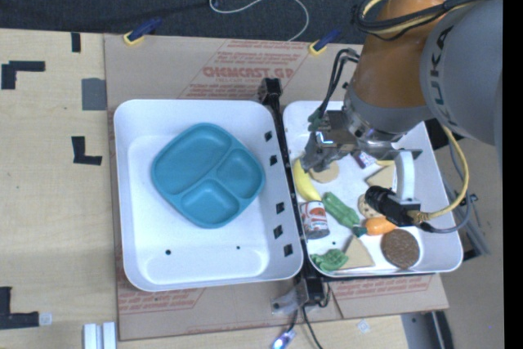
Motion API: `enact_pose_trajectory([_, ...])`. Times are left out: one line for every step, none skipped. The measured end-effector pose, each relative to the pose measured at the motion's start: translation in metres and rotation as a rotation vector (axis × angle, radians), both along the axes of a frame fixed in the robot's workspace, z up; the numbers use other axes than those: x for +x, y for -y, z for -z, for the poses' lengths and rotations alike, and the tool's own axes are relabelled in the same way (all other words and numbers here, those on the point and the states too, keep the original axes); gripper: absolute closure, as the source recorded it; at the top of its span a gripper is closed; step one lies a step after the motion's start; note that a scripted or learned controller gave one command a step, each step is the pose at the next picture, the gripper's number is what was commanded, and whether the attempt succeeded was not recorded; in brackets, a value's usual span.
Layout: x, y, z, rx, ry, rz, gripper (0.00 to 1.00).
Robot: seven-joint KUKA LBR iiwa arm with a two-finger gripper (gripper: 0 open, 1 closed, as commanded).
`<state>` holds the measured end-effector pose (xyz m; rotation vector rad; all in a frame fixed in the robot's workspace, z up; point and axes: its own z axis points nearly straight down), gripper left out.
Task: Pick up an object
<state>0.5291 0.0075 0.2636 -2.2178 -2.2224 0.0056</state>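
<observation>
We see the grey arm's claw [321, 149] lowered into the right-hand shallow white bin [441, 261], near its left wall; whether it is spread or pressed together we cannot tell. Just below the claw lies a yellow banana [304, 182], beside a pale round biscuit-like piece [325, 172]. Further below sit a green pepper-shaped toy [341, 209], a small red-and-white can [315, 219], an orange carrot-like piece [377, 226], a brown round cookie [400, 248] and a green leafy piece [329, 260]. Well to the claw's left, the other white bin [139, 257] holds a blue divided plastic plate [207, 174].
</observation>
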Motion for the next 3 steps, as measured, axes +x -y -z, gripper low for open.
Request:
enact_pose_trajectory([-0.047,-0.036,-0.09,0.003,0.008,-0.004,1.0])
enact_pose_trajectory([-0.045,-0.075,-0.129,0.003,0.006,-0.005,1.0])
enact_pose_trajectory([-0.021,-0.037,-0.176,0.0,0.009,0.003,1.0])
